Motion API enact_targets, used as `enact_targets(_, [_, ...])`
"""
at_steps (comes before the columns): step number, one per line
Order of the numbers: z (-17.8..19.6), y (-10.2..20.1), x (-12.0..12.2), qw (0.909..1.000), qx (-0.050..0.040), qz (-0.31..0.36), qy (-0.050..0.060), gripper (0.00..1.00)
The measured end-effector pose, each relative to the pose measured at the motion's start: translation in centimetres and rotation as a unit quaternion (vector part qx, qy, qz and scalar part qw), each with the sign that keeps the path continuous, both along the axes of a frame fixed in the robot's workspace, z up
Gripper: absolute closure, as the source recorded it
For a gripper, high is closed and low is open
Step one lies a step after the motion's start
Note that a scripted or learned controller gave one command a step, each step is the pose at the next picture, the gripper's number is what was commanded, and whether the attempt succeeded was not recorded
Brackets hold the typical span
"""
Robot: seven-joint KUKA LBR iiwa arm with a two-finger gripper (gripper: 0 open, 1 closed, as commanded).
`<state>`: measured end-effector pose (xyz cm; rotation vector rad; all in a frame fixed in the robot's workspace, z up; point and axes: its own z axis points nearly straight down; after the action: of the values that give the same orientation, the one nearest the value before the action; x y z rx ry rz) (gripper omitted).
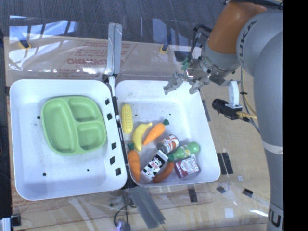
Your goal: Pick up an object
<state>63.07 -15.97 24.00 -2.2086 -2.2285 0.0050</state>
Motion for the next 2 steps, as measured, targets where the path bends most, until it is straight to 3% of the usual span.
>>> enact_targets(1, [0.0,0.0,0.0,1.0,0.0,0.0,0.0,0.0])
enact_targets(2, [-8.5,2.9,-7.2,1.0,0.0,-0.005,0.0,0.0])
